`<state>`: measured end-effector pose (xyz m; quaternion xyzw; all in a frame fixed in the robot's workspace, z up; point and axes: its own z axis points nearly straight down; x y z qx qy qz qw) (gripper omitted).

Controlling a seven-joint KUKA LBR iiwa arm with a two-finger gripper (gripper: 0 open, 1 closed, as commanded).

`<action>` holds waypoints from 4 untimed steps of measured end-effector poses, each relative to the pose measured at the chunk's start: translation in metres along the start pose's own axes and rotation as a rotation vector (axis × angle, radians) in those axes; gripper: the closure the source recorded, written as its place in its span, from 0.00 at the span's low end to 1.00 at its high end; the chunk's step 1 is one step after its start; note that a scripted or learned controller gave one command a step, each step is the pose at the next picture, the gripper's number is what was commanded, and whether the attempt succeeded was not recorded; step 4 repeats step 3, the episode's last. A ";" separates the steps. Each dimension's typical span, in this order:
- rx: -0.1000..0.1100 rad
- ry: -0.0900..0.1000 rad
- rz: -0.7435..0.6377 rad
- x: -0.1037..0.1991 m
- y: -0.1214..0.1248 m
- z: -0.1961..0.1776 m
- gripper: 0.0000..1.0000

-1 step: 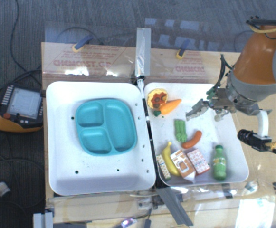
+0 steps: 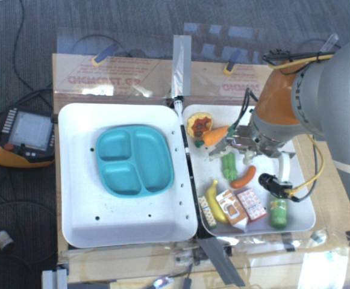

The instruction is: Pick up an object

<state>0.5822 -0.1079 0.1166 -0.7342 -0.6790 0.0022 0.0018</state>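
The right bin (image 2: 301,218) holds several toy foods. An orange carrot (image 2: 213,136) lies near its back left, beside a small round dish of red and yellow pieces (image 2: 199,124). A green pickle-like piece (image 2: 229,166) and a red sausage (image 2: 244,177) lie in the middle. My gripper (image 2: 239,148) hangs low over the bin, just right of the carrot and directly above the green piece. Nothing shows as held in it.
A yellow banana (image 2: 212,200), two small printed boxes (image 2: 230,207) (image 2: 253,204) and a green bottle (image 2: 278,213) lie along the right bin's front. The left bin (image 2: 78,215) bears a blue divided plate (image 2: 134,160). A black cable end (image 2: 274,185) hangs right of the sausage.
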 end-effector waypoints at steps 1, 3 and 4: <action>-0.012 0.001 0.041 -0.005 -0.005 0.027 0.00; -0.005 -0.001 -0.121 0.053 -0.010 -0.130 1.00; -0.005 -0.001 -0.121 0.053 -0.010 -0.130 1.00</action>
